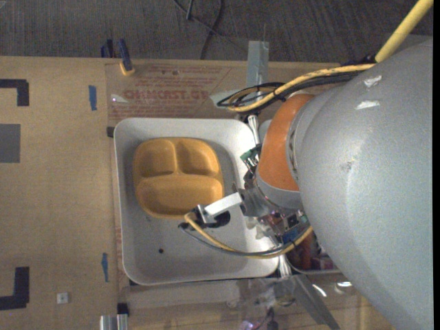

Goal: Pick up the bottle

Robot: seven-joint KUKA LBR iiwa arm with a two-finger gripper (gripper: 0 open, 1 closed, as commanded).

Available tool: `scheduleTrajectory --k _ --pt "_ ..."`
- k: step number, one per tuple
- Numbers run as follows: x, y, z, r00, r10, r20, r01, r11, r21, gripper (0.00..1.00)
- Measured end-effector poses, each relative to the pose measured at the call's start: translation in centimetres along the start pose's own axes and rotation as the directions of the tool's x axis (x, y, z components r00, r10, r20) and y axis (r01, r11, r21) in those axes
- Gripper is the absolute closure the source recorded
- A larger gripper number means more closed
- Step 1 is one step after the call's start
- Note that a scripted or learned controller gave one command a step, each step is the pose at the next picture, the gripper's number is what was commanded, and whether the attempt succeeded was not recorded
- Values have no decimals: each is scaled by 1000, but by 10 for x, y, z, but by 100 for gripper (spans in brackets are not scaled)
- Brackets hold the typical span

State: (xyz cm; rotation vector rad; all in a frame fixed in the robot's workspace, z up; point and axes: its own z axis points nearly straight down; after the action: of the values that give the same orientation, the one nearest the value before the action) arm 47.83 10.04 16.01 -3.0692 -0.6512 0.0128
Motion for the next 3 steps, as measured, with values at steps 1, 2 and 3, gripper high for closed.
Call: scheduleTrajectory --k 1,2,3 --pt "-23 86 -30 977 214 -4 -214 977 -2 100" --pt "-23 86 -30 977 213 -4 -213 977 -2 0" --pt "23 18 -37 981 194 -7 -194 981 -3 0"
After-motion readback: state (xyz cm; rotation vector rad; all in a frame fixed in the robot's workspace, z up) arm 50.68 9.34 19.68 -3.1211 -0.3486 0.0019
